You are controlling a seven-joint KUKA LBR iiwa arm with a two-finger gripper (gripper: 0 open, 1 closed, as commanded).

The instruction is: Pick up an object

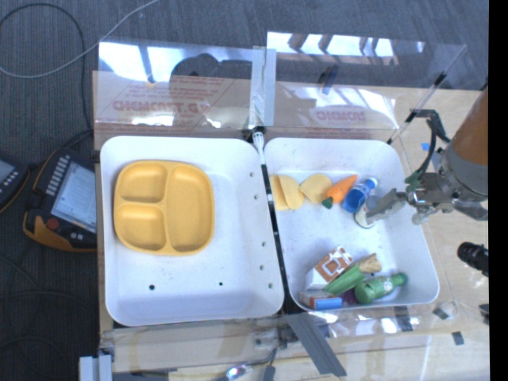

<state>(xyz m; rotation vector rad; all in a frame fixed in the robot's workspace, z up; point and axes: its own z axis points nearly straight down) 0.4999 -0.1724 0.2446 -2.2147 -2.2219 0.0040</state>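
**A:** Start at the bottom of the frame. What sits nearest in the right bin (413, 288)?

**B:** A cluster in its lower right corner: a green bottle (379, 289), a green pepper-like toy (349, 278) leaning against a small printed carton (332, 263), and a little tube (324, 301) tucked against the front wall. They touch one another, so I judge any one of them is awkward to lift alone.

**A:** And the hand?

**B:** The hand (379, 205) comes in from the right edge of the frame, low over the middle right of that bin. Its tip lies just beside the blue bottle (359, 194). I cannot tell how its grasping parts stand, and nothing is visibly held.

**A:** So the blue bottle is the likely target?

**B:** That is my guess, since it lies closest. It rests on its side, touching an orange carrot (342, 187). Left of that sit pale yellow food pieces (300, 190), running to the divider between the bins.

**A:** What crowds the approach?

**B:** The carrot, mainly; the bin's right wall is near the arm too.

**A:** Farther off?

**B:** The left bin (238, 292) carries a yellow divided plate (164, 206), well apart from the hand. Clear panels (238, 86) stand behind both bins at the top, and a handheld controller (59, 201) lies on the floor at the left edge.
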